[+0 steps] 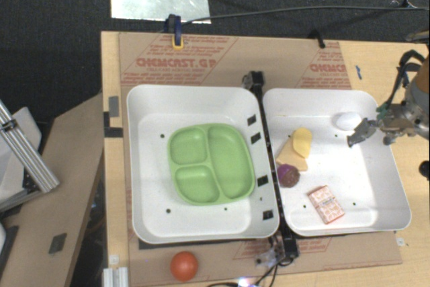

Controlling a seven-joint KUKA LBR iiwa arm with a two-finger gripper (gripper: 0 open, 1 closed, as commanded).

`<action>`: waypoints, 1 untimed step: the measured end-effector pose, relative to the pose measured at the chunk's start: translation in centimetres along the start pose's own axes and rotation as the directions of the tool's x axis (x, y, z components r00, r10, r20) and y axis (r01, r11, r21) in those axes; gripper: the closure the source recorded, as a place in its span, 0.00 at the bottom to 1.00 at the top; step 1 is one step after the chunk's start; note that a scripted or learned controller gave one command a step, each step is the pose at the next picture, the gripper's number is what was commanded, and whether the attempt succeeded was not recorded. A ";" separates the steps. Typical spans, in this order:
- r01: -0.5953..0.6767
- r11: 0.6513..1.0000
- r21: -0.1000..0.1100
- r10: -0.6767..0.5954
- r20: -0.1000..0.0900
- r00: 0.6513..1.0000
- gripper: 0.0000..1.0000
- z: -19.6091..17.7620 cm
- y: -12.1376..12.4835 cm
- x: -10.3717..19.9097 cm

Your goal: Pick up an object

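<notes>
Two shallow white bins sit side by side on the bench: the left bin (pixel 144 144) and the right bin (pixel 376 175). The left bin holds one thing, a green divided plate (pixel 210 163) with three compartments. The right bin holds five things: one yellow banana-like piece (pixel 302 141), one tan wedge (pixel 290 156) under it, one dark purple round fruit (pixel 288 175), one small pink-and-white box (pixel 326 203), and one white rounded object (pixel 347 120). On the bench in front of the left bin lies one orange-red ball (pixel 184 265). One blue clamp (pixel 175 30) sits at the far edge.
</notes>
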State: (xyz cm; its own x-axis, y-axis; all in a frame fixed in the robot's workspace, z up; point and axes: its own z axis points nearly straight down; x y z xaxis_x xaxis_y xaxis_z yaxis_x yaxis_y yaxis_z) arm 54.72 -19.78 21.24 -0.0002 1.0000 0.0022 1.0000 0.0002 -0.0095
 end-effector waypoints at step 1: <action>0.003 1.000 -0.011 -0.003 0.003 1.000 0.00 -0.6 0.3 0.0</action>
State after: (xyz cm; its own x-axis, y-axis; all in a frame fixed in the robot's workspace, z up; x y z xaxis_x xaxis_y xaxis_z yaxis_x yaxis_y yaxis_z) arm 55.00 -19.75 21.82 -0.0033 1.0000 -0.0006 1.0000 0.0033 0.0013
